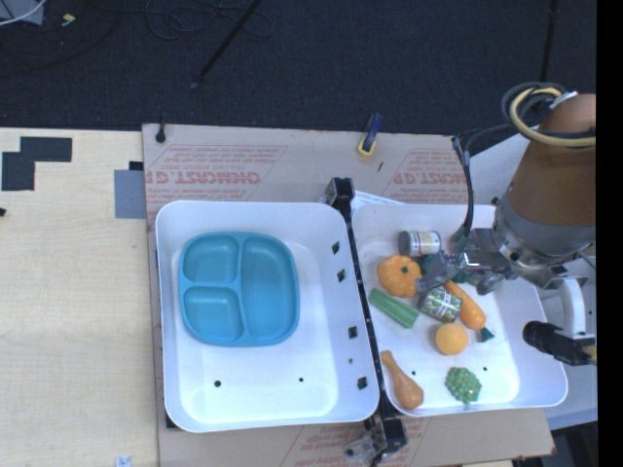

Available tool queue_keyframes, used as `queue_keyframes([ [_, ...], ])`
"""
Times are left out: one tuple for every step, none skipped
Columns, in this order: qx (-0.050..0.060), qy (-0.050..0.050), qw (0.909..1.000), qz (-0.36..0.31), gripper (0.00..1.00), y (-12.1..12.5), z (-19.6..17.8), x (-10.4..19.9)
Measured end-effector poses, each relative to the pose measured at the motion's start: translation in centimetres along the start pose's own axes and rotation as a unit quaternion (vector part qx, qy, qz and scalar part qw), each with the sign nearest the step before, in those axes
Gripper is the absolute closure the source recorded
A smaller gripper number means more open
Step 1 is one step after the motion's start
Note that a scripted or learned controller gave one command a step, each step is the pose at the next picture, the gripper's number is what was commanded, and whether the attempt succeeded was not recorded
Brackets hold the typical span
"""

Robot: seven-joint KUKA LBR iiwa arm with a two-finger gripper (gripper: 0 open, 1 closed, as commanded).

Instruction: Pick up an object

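Reaching in from the right, the arm (550, 178) hangs over the right bin (531, 382), its gripper (456, 264) low among the toys near the bin's middle; whether the claw is wide, narrow or closed on anything I cannot tell, since the wrist hides it.

Counting the right bin's contents gives seven things. One small tin can (420, 243) lies on its side toward the back. One orange pumpkin (399, 275) sits just left of the gripper. One green cucumber (392, 307) lies slanted just below the pumpkin. One green-labelled jar (440, 305) lies tipped directly under the gripper, touching or nearly touching one carrot (468, 306) on its right (the two overlap from this angle). One small orange ball (451, 339) rests just in front of the jar. One tan squash (402, 382) lies near the front left corner, and one green bumpy broccoli piece (463, 384) sits to its right, apart from it.

In the left bin (195, 397) there is a single item: one blue divided plate (239, 289) with three compartments, lying flat.
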State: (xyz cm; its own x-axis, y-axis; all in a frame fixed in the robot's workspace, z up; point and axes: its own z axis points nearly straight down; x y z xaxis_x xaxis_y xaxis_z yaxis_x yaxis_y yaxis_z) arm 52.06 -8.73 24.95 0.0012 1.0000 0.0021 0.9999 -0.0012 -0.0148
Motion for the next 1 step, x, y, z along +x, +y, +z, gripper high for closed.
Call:
queue_keyframes([
  [-0.005,0.000,1.0000,-0.001,0.00,0.19,-0.53,-0.01],
])
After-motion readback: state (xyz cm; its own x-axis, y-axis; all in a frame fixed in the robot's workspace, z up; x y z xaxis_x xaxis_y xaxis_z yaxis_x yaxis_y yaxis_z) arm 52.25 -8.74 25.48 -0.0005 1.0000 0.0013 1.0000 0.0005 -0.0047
